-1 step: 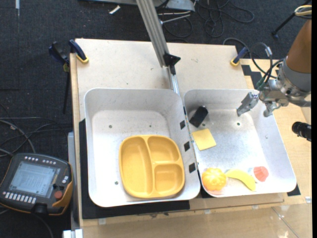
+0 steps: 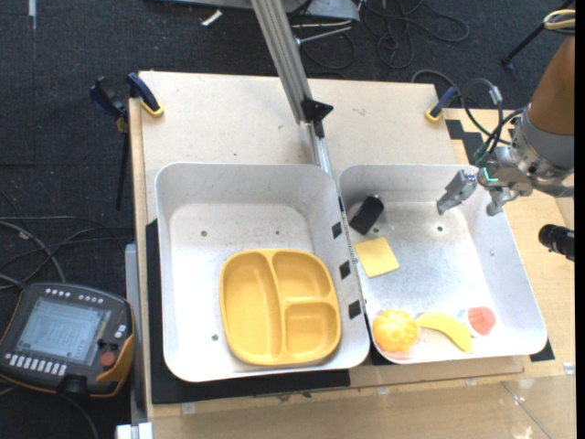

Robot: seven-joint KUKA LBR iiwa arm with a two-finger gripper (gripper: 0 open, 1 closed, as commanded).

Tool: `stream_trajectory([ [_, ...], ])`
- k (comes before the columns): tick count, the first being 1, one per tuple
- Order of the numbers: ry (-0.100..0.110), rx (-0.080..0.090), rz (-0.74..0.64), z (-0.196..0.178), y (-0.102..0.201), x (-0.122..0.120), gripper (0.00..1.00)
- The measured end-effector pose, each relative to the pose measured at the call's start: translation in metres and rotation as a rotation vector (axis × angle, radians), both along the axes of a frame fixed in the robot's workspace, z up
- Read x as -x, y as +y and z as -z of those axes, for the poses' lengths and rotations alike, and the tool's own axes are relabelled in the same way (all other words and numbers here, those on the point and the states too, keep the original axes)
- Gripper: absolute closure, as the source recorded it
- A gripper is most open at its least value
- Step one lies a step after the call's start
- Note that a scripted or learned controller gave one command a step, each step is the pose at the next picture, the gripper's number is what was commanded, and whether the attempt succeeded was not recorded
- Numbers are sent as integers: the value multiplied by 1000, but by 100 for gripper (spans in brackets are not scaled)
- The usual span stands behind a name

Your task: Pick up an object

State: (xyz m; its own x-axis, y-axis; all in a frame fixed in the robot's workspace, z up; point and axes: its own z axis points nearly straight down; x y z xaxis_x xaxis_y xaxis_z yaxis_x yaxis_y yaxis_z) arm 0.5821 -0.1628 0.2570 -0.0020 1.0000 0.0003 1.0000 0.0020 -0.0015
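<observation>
1. My gripper [image 2: 475,193] hangs above the far right part of the right bin [image 2: 512,273]. Its two fingers are spread apart and nothing is between them.
2. No object lies directly under it. I think that if I go down here, the fingers close on bare bin floor and the try fails.
3. The nearest candidates, taken from the gripper: a black block [image 2: 366,214] to the left, close to the wall between the bins, and a flat yellow square [image 2: 377,257] just beside it, toward the near side.
4. The yellow square looks thin; my fingers may slide over it. The black block stands close to the wall, so one finger could hit the wall.
5. Farther from the gripper, along the near edge of the right bin, lie an orange fruit [image 2: 396,330], a banana [image 2: 446,328] touching it or almost, and a small red piece [image 2: 481,318]. Grasping one may push its neighbour.
6. The left bin [image 2: 183,199] holds a yellow divided tray [image 2: 279,306], well apart from the gripper.
</observation>
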Motion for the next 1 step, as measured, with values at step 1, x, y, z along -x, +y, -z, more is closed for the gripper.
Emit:
stream_trajectory([
  [1,3,0,2,51,-8,-5,0],
])
